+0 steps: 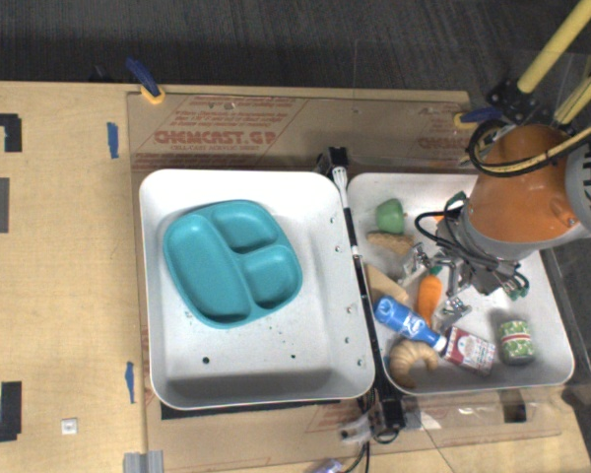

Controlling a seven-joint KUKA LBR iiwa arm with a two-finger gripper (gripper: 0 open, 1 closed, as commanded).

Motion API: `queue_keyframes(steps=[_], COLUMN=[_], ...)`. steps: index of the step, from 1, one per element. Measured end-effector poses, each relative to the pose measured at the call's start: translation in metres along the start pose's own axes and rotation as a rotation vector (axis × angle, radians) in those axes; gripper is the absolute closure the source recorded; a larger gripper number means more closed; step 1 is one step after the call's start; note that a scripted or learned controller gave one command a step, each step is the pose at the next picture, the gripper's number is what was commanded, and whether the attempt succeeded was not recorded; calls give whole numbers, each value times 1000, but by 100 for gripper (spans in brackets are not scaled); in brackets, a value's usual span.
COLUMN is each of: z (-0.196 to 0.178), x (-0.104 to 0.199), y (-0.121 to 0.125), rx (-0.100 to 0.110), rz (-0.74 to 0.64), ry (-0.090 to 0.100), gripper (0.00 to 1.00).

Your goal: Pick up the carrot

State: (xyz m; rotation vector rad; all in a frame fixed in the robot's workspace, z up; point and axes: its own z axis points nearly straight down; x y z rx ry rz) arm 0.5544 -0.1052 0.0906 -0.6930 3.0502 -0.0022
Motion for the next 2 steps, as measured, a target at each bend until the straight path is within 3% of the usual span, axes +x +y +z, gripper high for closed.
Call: queue_keyframes(steps=[1,2], z=[-13,-116], x=[-6,-58], y=[-1,29], rx=[7,1], rz=[-2,27], ry=[-14,-5], gripper=[100,100])
